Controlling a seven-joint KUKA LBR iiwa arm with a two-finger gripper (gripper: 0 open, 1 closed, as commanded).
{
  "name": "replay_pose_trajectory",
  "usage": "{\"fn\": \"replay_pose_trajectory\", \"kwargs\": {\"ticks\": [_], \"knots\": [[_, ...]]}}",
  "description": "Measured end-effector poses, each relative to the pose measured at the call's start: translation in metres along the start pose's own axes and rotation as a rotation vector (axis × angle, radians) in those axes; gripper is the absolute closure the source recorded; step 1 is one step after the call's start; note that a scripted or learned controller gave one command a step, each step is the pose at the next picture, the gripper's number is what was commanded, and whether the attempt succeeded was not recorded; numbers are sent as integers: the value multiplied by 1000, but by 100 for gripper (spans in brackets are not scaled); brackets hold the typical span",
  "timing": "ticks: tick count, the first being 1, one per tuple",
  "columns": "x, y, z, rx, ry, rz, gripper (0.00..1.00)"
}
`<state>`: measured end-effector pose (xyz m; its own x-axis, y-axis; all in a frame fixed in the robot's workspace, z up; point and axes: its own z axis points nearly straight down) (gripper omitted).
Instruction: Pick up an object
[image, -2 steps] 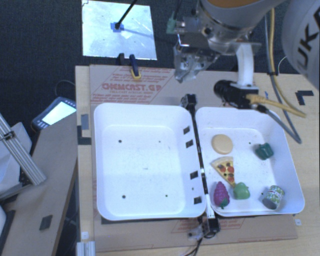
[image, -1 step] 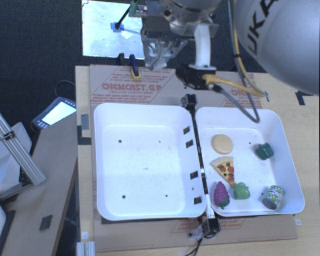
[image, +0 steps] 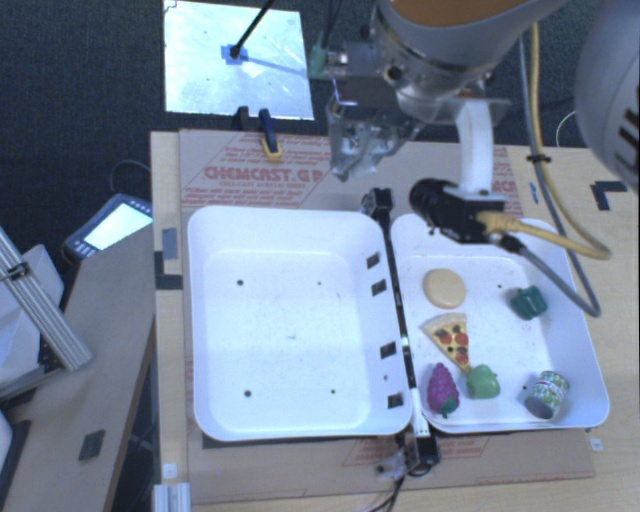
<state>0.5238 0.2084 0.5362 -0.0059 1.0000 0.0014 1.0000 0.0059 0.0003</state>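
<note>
Gripper (image: 352, 160) raised above the bench's far edge, over the cardboard sheet (image: 250, 175) beyond the two bins, near the top of the divider between them. Jaw opening not readable at this angle; nothing visible between them.

All objects in right bin (image: 570, 330), well apart from gripper, toward the near side:
- tan round disc (image: 444, 288), closest to gripper
- pizza slice (image: 449, 337), just below disc
- purple grapes (image: 442, 389) at near-left, against divider
- green pepper (image: 482, 381) just beside grapes
- small can (image: 546, 392) at near-right
- dark green block (image: 527, 301) at right

Left bin (image: 200, 300) with bare white floor.
</note>
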Motion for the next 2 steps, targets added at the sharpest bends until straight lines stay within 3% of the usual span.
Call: {"fn": "replay_pose_trajectory", "kwargs": {"ticks": [1, 2], "knots": [[27, -3, 1, -1, 1, -1, 100], [25, 67, 2, -3, -1, 7, 100]]}}
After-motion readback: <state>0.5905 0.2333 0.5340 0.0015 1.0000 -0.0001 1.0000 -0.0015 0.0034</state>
